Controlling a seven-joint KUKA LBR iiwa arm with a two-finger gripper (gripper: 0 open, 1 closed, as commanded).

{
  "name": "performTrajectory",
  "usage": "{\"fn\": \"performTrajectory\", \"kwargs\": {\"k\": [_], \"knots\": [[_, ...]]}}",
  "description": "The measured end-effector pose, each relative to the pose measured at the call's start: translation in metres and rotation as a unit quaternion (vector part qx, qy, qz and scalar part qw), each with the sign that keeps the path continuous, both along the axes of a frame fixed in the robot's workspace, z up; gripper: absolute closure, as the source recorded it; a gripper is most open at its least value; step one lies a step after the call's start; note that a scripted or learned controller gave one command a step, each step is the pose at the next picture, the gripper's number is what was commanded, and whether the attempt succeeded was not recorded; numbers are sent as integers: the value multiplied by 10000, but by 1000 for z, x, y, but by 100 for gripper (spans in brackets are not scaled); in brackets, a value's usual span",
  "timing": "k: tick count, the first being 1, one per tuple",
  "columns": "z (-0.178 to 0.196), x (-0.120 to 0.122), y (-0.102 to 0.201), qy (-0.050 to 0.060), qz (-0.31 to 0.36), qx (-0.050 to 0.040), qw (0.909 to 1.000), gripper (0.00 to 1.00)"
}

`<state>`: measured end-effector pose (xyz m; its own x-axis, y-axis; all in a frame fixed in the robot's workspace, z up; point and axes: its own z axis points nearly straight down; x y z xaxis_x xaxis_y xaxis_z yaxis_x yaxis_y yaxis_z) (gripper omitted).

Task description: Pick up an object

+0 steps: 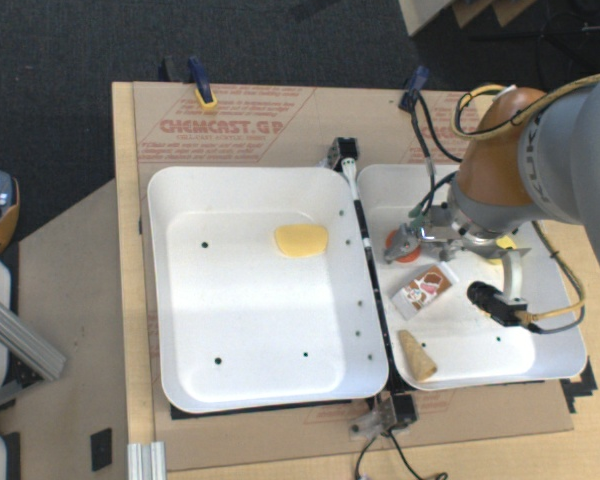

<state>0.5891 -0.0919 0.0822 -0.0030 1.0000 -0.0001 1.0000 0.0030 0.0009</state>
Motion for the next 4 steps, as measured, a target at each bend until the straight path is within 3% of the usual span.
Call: {"fn": "performTrajectory", "kwargs": {"k": [1, 2, 3, 4], "knots": [[3, 29, -9, -16, -5, -7, 10000, 0], [2, -18, -1, 37, -23, 11, 10000, 0], [3, 15, -9, -15, -7, -8, 10000, 0], [13, 15, -9, -16, -15, -5, 10000, 100]]}}
